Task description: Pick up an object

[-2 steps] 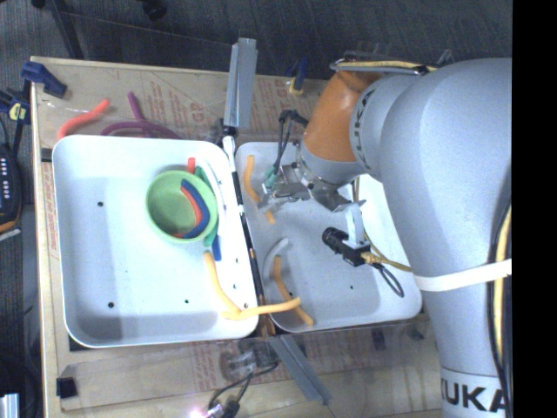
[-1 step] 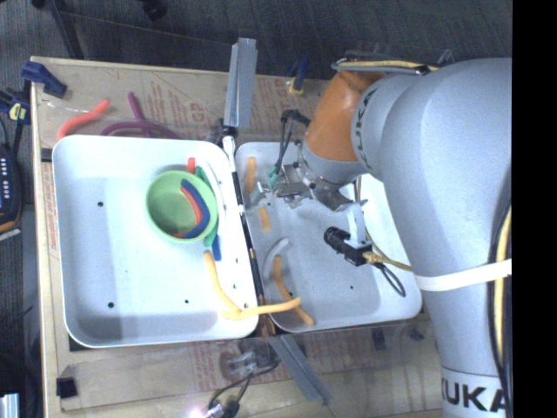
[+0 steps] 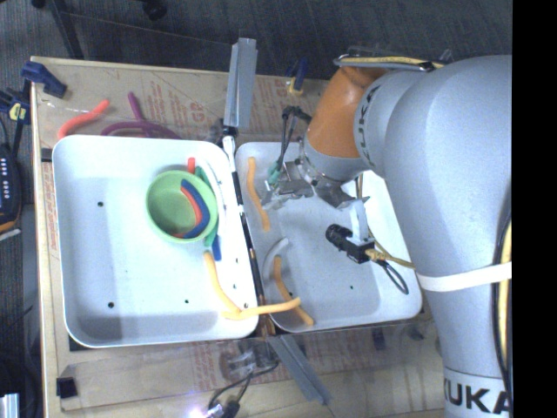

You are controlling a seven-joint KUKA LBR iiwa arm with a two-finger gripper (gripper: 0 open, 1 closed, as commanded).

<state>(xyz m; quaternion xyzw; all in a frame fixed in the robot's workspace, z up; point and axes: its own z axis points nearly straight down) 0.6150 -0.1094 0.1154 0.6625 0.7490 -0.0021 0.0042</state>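
My gripper (image 3: pixel 277 188) hangs low over the upper left part of the right bin (image 3: pixel 348 299). A small green piece (image 3: pixel 273 176) shows right at the gripper; whether it is held is unclear. Just left of the gripper lies a yellow-orange strip (image 3: pixel 252 185), with a thin dark piece (image 3: pixel 264 220) below it. Lower in the same bin are a grey curved piece (image 3: pixel 277 249) and an orange strip (image 3: pixel 290 296).
The left bin (image 3: pixel 104 277) holds a green bowl (image 3: pixel 178 207) with red and blue curved pieces inside, and a small blue piece (image 3: pixel 216 249). A yellow tube (image 3: pixel 228 301) drapes across the rims between the bins. The arm covers the right bin's right side.
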